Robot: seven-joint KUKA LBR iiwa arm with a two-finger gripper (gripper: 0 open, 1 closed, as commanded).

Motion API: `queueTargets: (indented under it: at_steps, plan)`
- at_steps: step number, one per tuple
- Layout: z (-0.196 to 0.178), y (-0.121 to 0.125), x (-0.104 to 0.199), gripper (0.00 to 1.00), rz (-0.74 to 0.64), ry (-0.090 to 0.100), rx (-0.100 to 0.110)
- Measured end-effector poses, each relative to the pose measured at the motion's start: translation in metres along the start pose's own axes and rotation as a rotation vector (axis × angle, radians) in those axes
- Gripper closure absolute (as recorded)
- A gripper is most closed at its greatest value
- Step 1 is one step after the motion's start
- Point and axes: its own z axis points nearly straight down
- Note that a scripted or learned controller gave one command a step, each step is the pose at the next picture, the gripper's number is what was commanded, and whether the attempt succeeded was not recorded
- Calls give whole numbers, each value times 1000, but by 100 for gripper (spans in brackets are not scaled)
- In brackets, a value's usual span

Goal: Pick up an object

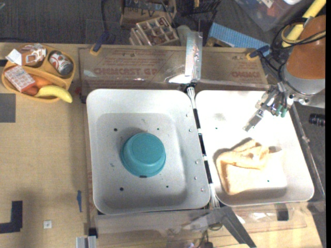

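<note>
My gripper [257, 119] hangs over the upper part of the right bin [302, 187], holding nothing. Below it, well apart, a crumpled tan cloth [245, 165] lies in that bin's lower half. In the left bin [98, 107] a teal bowl [144, 154] sits upside down near the middle.

A robotics lab: two white bins [98, 107] on a wooden bench [41, 164], the KUKA arm [305, 56] with trailing cables, clutter of crates [155, 30] behind, toy food tray [36, 76].
</note>
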Motion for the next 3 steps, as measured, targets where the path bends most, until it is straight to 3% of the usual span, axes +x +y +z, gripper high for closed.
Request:
queueTargets:
  at_steps: [1, 2, 3]
  plan:
    - [74, -57, 25, 0, -94, 4, 1]
    - [63, -57, 23, 100, -90, -2, -3]
    - [63, -57, 23, 0, -90, -2, -3]
